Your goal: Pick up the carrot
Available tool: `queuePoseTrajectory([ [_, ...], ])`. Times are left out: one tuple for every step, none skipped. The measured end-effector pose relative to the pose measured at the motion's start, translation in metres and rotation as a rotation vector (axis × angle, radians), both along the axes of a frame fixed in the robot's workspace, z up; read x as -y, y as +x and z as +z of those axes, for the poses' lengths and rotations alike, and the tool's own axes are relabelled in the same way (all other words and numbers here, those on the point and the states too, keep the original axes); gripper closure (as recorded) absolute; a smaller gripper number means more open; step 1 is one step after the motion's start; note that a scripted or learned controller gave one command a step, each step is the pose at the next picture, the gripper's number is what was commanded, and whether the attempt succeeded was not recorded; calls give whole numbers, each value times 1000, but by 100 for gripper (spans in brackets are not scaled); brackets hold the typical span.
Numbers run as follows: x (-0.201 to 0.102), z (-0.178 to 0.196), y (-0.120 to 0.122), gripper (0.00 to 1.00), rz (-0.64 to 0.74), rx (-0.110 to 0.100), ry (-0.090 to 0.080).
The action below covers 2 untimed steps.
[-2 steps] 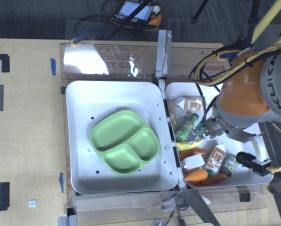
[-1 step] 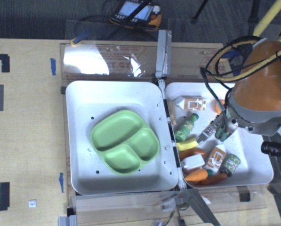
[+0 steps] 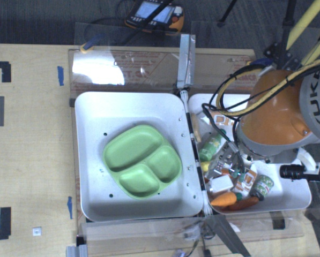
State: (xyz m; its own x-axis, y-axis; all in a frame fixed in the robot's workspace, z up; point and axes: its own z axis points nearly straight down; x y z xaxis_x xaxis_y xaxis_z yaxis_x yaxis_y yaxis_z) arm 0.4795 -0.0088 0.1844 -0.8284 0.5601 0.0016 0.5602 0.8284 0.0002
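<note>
One pincer (image 3: 230, 162) low among right-bin clutter, grip state unclear; carrot (image 3: 224, 199) apparently apart, near front wall.

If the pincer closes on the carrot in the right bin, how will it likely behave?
The carrot looks smooth and rounded, so it may slip or roll between fingers. It looks like a toy, probably stiff and light. It lies against the near wall of the right bin among packed items, so neighbours may shift.

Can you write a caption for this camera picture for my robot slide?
The robot arm reaches over the right bin of jumbled toy food, the carrot near its front edge; a green divided plate sits in the left bin.
</note>
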Motion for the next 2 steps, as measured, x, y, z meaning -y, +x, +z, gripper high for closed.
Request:
queuePoseTrajectory([
  [7,59,73,100,-56,5,-1],
  [106,126,75,100,-268,7,-2],
])
